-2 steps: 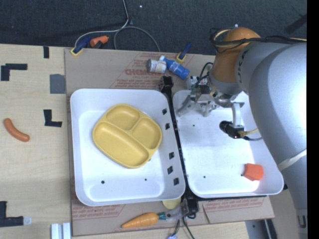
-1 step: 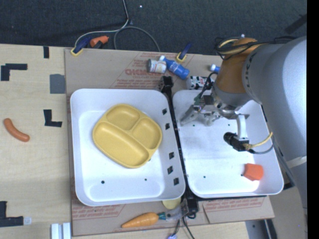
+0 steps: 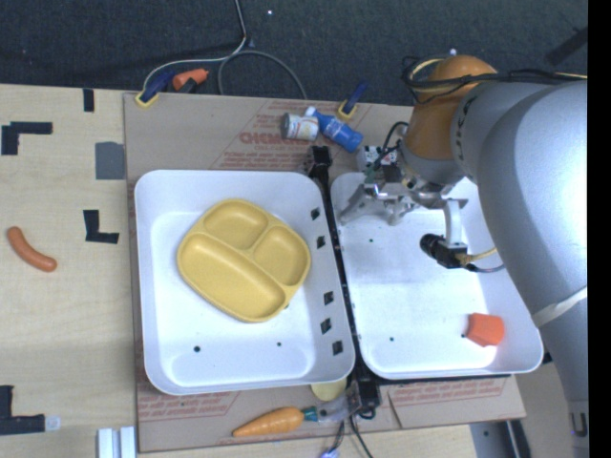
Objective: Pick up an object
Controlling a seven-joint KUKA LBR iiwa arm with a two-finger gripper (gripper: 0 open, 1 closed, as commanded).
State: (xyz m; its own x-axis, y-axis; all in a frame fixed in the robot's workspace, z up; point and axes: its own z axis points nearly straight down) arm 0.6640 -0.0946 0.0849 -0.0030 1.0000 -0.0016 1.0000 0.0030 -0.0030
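Over the right shallow white bin (image 3: 506, 356), near its far-left corner, the pincer (image 3: 374, 201) hangs low on the grey arm with the orange band (image 3: 449, 113). Metal fingers (image 3: 351, 205) look splayed apart, nothing between them — reads as open, gripping nothing.

Candidate pick object: small orange blocky piece (image 3: 485, 330), rounded corners, matte, looks like soft plastic or foam. Sits flat on the right bin's floor near the front-right corner, well apart from the pincer, close to the arm's big grey link (image 3: 535, 189).

Left shallow white bin (image 3: 153, 256) holds a yellow divided plastic plate (image 3: 243, 259), three compartments, lying flat and rotated at a slant, roughly centred. Not touching the bin walls.

Both bins sit side by side on a brown cardboard sheet (image 3: 191, 132) on the light wood tabletop (image 3: 57, 332).

Outside the bins:
- orange toy carrot with green stub (image 3: 269, 422) on the cardboard, just in front of the left bin.
- reddish-orange toy sausage (image 3: 31, 249) on the tabletop, far left, well apart from everything.
- white and blue bottle-like item (image 3: 325, 127) lying on its side behind the bins, near the seam between them.
- yellow-and-orange clamp (image 3: 172, 83) at the cardboard's far-left corner, blue clamp (image 3: 353, 98) further right along the back edge.
- black cable (image 3: 250, 51) looping across the dark backdrop.
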